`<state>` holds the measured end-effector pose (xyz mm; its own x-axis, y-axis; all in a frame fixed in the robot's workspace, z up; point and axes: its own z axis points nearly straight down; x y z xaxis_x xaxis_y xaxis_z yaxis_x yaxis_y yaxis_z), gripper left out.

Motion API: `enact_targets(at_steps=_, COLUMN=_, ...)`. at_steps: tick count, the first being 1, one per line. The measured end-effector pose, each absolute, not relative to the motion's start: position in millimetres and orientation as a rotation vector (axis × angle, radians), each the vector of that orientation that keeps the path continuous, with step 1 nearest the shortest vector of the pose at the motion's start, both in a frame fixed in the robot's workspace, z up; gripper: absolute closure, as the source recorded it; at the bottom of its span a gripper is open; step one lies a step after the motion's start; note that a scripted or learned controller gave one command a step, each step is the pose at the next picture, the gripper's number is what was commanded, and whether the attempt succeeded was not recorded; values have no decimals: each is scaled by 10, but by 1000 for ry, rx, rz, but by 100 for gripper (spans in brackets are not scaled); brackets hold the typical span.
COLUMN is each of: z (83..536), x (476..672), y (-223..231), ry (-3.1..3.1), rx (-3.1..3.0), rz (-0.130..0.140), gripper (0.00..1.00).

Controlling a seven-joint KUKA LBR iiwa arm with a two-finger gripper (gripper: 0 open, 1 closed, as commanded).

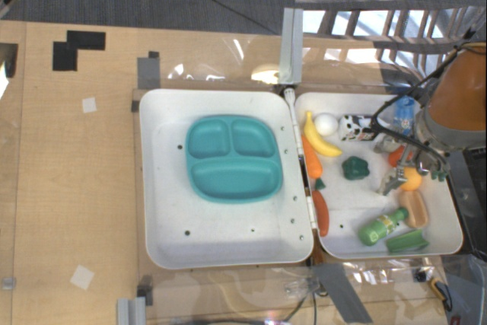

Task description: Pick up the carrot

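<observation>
Carrot wedged at the bin wall, hand far off to the right

The teal tray point(232, 158) sits in the left bin point(163, 240). The carrot point(311, 162) lies along the right bin's left wall beside the banana point(319, 139), so 1 finger may jam there. The hand point(403, 177) hovers near the right side; I cannot tell its state, blurred.

A divided tray point(232, 158) lies in the left bin point(163, 240); the carrot point(311, 161) lies along the right bin's point(449, 243) left wall.

Arm point(456, 99) reaches in from right, orange band up, hand point(397, 180) lowered, pointing left.
</observation>
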<state>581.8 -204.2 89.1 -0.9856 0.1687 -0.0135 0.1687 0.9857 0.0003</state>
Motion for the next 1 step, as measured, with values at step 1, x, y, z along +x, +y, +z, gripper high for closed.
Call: enact_targets(at_steps=1, z=1028, x=5854, y=-2030, ry=3108, rx=254, rz=-3, gripper=100)
